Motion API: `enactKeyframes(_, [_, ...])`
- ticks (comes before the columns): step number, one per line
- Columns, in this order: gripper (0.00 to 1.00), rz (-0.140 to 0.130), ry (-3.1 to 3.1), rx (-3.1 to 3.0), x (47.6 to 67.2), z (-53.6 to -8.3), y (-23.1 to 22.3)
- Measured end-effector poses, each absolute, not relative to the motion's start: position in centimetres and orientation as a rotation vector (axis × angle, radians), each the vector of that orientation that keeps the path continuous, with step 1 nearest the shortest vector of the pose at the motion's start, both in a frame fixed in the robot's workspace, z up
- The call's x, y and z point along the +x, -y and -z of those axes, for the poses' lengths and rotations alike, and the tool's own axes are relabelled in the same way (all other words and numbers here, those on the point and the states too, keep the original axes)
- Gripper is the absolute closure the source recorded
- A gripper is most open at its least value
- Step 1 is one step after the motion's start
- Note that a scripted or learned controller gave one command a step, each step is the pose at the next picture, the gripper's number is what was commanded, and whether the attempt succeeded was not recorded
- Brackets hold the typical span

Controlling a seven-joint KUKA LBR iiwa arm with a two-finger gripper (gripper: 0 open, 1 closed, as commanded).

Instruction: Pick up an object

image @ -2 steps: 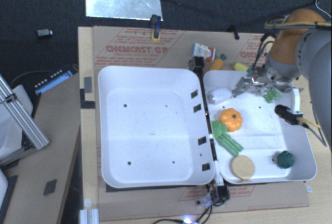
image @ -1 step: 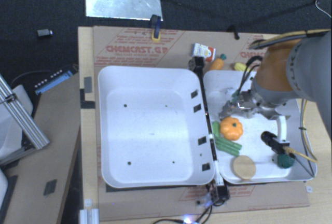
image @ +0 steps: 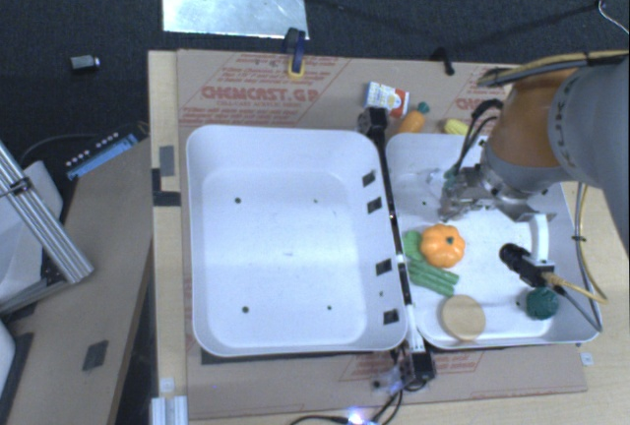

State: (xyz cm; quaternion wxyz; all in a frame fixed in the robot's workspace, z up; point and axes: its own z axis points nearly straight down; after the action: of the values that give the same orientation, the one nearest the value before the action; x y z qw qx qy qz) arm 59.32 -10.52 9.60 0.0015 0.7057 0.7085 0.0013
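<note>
So far nothing is lifted: our fingers [image: 459, 200] hang over the right bin [image: 423, 155], their opening hidden, just above the pumpkin [image: 442, 245]; grasping remains.

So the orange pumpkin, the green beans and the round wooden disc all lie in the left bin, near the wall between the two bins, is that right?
Not quite: they lie in the right bin, not the left. The camera view shows the orange pumpkin, the green beans and the round wooden disc there, near the wall between the two bins, as you say.
</note>
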Motion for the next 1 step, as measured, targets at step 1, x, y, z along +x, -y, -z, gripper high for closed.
enactKeyframes(1, [1.0, -0.001, -2.223, 2.22, 59.39, -8.4, 10.8])
